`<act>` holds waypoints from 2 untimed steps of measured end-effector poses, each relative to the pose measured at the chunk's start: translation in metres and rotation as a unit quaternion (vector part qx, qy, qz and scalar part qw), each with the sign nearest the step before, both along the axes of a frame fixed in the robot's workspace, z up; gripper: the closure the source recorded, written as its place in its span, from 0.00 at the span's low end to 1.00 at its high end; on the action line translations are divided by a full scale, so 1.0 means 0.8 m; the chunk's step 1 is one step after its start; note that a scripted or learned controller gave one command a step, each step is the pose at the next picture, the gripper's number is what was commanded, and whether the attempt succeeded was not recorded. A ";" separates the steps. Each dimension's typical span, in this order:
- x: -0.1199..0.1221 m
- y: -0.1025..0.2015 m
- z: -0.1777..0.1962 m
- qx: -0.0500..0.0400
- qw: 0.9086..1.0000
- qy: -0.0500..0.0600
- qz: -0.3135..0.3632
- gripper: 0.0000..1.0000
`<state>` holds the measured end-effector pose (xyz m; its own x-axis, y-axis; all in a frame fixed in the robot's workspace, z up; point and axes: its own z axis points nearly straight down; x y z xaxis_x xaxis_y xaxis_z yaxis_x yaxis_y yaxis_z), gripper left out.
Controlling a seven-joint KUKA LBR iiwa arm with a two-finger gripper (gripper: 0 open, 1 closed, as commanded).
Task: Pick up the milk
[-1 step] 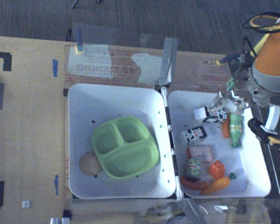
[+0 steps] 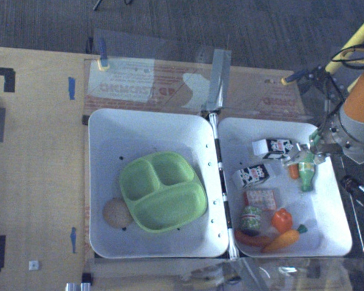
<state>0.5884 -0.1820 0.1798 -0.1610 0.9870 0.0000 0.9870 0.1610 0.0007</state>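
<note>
Milk not yet lifted from the right bin [image 2: 342, 241].

Two milk cartons are seen lying in that bin: one carton [image 2: 272, 147] near the far wall, and a second carton [image 2: 252, 174] just below it toward the middle. The gripper [image 2: 309, 151] is placed at the far right of the bin, just beside the first carton, with a green bottle [image 2: 306, 178] directly under it. Whether anything is gripped cannot be told at this size, and neither carton is seen raised. The pick is judged barely begun: reaching, closing and lifting are all left. A green divided plate [image 2: 162, 191] and a round tan item [image 2: 117, 213] are held in the left bin [image 2: 103, 128].
</note>
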 end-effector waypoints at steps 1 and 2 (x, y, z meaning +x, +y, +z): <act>0.054 0.092 -0.035 -0.001 0.997 -0.002 0.081 0.00; 0.101 0.096 -0.068 -0.001 0.996 -0.004 0.090 0.00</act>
